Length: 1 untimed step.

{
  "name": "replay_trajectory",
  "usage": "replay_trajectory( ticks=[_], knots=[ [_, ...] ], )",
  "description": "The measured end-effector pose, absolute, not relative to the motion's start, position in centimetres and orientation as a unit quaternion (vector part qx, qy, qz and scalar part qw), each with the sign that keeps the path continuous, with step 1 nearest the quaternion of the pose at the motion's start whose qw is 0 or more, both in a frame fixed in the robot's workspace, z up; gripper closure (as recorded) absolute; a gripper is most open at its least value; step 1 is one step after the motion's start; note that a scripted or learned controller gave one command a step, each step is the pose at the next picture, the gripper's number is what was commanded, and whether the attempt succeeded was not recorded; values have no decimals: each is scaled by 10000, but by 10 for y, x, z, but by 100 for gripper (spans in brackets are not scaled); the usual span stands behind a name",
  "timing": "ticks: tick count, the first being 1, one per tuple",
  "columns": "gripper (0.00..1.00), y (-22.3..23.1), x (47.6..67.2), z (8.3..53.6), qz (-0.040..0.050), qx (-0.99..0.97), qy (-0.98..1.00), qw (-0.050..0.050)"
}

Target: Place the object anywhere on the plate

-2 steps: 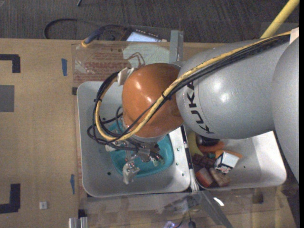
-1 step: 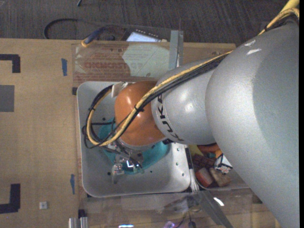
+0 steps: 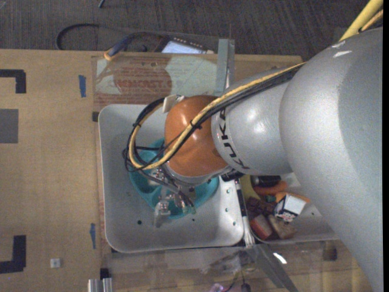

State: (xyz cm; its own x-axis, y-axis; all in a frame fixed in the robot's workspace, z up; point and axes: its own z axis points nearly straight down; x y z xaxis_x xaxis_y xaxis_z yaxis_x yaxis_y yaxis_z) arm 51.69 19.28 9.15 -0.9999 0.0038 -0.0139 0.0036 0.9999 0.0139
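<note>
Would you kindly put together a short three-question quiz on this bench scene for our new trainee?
1. True or false: the gripper hangs over the teal plate.
2. Which bin holds the plate? A) the left bin B) the right bin
3. Fill in: the small mixed objects lie in the ___ bin.

Key: 1 true; 2 A; 3 right.

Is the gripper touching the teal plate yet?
Cannot tell. In the camera view the gripper overlaps the round teal plate from above, with neither contact nor gap plainly visible.
</note>
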Motion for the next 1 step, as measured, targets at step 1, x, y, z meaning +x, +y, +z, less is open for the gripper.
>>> replay_trajectory(
  ticks=[1],
  knots=[
    [100,202,517,106,137,-12,9998,108]
  ],
)
